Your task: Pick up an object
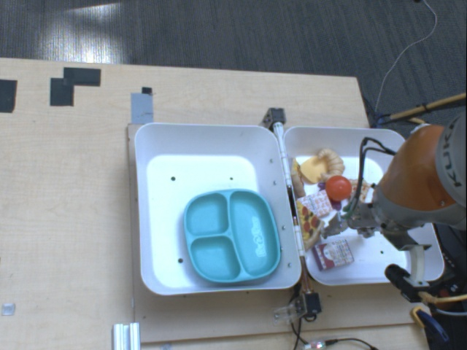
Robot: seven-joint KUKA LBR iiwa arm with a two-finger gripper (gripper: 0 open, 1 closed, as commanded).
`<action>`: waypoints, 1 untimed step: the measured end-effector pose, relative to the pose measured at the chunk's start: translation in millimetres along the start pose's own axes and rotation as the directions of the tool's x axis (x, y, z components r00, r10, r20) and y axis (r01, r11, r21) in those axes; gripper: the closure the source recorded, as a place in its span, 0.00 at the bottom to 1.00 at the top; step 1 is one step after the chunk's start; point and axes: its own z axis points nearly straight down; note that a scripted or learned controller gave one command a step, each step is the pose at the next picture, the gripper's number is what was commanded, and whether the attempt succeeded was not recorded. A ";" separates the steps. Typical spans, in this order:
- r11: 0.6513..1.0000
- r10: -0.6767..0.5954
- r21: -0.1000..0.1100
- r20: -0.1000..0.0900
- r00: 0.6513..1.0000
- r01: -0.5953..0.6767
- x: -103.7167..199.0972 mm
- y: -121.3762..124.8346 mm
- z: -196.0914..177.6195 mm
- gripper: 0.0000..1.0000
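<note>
The right bin (394, 275) holds a pile of small items: a red tomato-like ball (338, 188), a yellow and tan piece (318, 166), a pizza-slice toy (311, 228), a red-and-white packet (317, 204) and a dark red packet (334, 254). My gripper (349, 221) hangs low over the middle of this bin, just right of the red-and-white packet and above the dark red packet. The arm's orange band (412, 173) covers the bin's right part. Nothing visibly sits between the fingers.
The left bin (157, 195) carries a light blue divided plate (232, 235) with three compartments. A metal clamp (274, 117) sits at the back where the bins meet. Cables (306, 308) lie at the bench's front edge.
</note>
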 end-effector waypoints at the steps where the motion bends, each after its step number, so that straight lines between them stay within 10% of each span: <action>1: 1.000 -0.002 -0.003 -0.001 1.000 0.002 0.7 1.4 -10.6 1.00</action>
